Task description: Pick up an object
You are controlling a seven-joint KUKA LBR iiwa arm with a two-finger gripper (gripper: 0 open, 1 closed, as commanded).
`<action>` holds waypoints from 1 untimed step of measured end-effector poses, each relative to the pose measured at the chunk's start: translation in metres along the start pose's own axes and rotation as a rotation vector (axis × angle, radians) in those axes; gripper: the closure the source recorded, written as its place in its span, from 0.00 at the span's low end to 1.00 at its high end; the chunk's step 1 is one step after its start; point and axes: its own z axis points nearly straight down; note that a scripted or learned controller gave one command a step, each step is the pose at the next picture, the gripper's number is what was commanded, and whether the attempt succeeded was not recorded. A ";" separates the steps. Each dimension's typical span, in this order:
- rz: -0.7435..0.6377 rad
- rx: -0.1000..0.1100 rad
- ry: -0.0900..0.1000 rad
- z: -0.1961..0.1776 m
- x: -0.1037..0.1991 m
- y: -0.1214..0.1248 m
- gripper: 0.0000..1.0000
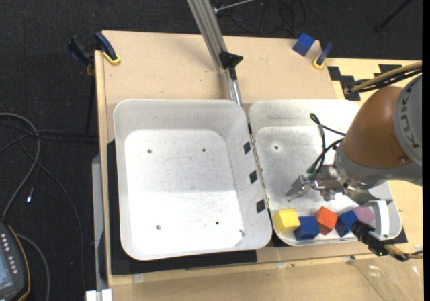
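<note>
The arm (orange-banded wrist) reaches in from the right, pincer [300,189] lowered.

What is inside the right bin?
The right bin holds a yellow block, two blue blocks, an orange block and a purple block. The arm covers part of it.

The arm [386,138] ran off the right edge, so its upper links were cut away. Its wrist covered part of the right bin [282,125], hiding that bin's far right floor. The pink block [365,213] was half tucked under the wrist. The gripper [299,189] was small and blurred. A device [10,269] at the lower left was clipped by the edge.
</note>
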 end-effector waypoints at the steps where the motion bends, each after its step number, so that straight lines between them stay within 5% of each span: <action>1: -0.001 -0.001 -0.001 -0.014 -0.009 0.001 0.00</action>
